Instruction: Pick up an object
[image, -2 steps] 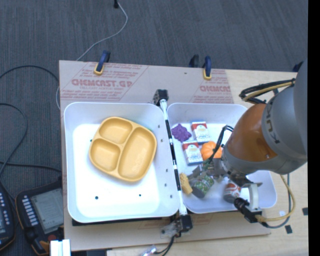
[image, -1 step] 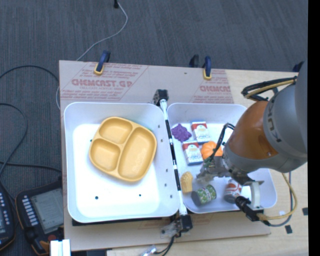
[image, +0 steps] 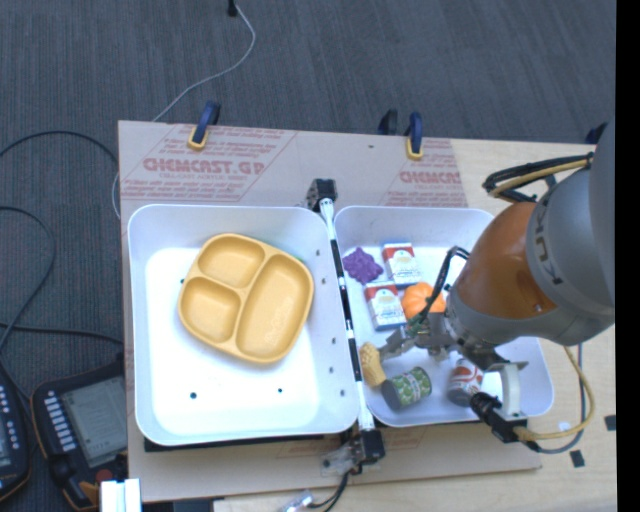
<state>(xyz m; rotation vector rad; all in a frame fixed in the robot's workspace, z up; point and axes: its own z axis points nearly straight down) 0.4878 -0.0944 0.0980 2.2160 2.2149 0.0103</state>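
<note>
The right bin (image: 520, 395) holds several small items. A purple lump (image: 362, 264) lies at its back left, with two red-and-white cartons (image: 400, 262) (image: 385, 305) beside it. An orange ball (image: 420, 298) sits partly under the wrist. A yellow piece (image: 372, 365) rests by the divider, a green can (image: 407, 387) lies near the front wall, and a red-and-white can (image: 465, 380) is to its right. My gripper (image: 405, 340) hangs low over the middle of this bin, between the orange ball and the green can. The arm hides the bin's right part.
The left bin (image: 160, 300) holds a yellow three-compartment plate (image: 245, 297). A black divider bar (image: 340, 290) runs between the bins. Blue clamps (image: 207, 122) (image: 413, 135) grip the board's back edge. Cables trail off the arm at the front right.
</note>
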